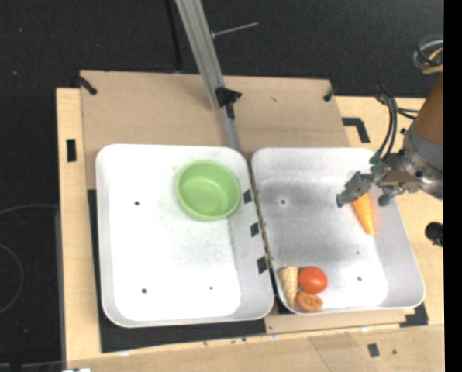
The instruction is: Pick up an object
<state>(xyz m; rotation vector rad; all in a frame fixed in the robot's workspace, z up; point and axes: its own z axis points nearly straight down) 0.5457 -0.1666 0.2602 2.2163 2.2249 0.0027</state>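
Orange carrot lying in right bin, near its right wall, long axis running roughly top-left to bottom-right. Claw directly over carrot's upper end, dark fingers splayed to either side, so released, not clenched. Carrot apparently between the fingers but contact not clear; not held as far as visible. Arm reaching in from right.

Step in hand, by judgement: closing on the carrot. To do well: centre fingers across the narrow width, not along the length; drop low enough to catch the body rather than skate off the rounded top; squeeze near the thicker upper part, tapered tip likely to slip out. Lift straight up before any sideways travel.

Edges: right bin wall just beside carrot, so outer finger short on room; risk of finger clipping the rim or pushing carrot against the wall. Open floor to carrot's left, plenty of bare bin there. Red tomato, pale piece and small orange piece clustered at bottom-left corner of right bin, well apart from carrot, no interference. Green bowl in left bin, upper part, far from the action. Slanted metal pole above bins' shared edge, clear of the arm's path.
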